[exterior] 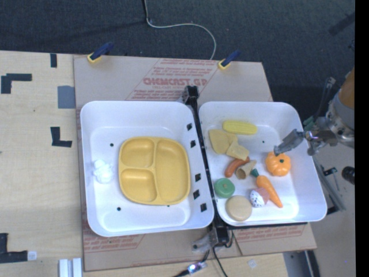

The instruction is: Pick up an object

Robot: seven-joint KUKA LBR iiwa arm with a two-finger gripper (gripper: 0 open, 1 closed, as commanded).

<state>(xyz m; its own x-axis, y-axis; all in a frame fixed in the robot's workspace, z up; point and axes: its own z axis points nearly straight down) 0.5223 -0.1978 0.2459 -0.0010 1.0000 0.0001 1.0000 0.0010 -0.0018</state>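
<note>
My gripper hangs over the right edge of the right bin, open, with nothing between its fingers. One grey finger points down-left, just above an orange pumpkin. In the same bin lie a yellow corn cob, two cheese wedges, a red sausage, a carrot, a green round piece, a tan bun and a small white spotted piece.
The left bin holds a yellow divided plate and a small white lump near its left wall. Black clips join the bins along the middle. A white cable lies behind the cardboard.
</note>
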